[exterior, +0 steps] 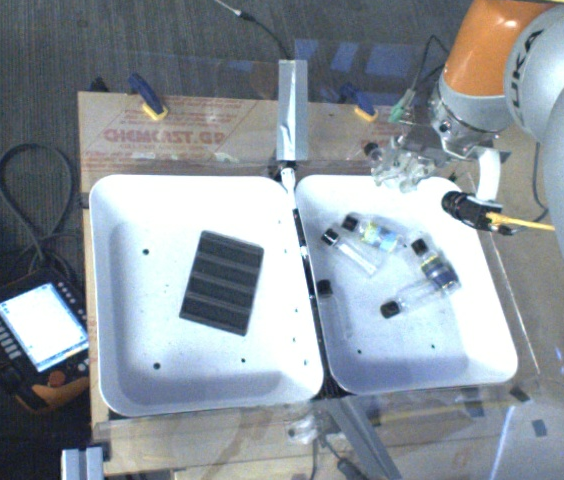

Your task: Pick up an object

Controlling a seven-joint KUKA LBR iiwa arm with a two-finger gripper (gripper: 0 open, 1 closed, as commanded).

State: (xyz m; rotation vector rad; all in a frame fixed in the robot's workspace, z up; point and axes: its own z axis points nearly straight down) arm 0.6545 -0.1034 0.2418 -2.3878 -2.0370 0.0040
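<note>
Vials [392, 258] lie loose in right bin [482, 358], three clear ones with dark caps, clustered at centre; nearest at 6 o'clock of cluster, others toward 10 and 3. Dark ribbed block [222, 282] sits in left bin [122, 368]. You've lifted nothing yet; whole pick remains. Gripper [402, 168] hovers over bin's far rim at 12 o'clock, arm [502, 58] entering from 2 o'clock. Finger spread: cannot tell.

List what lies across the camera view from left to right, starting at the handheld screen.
Handheld screen → left bin → dark ridged block → metal post between the bins → small black cap → clear vials → claw → orange band on the arm.
</note>
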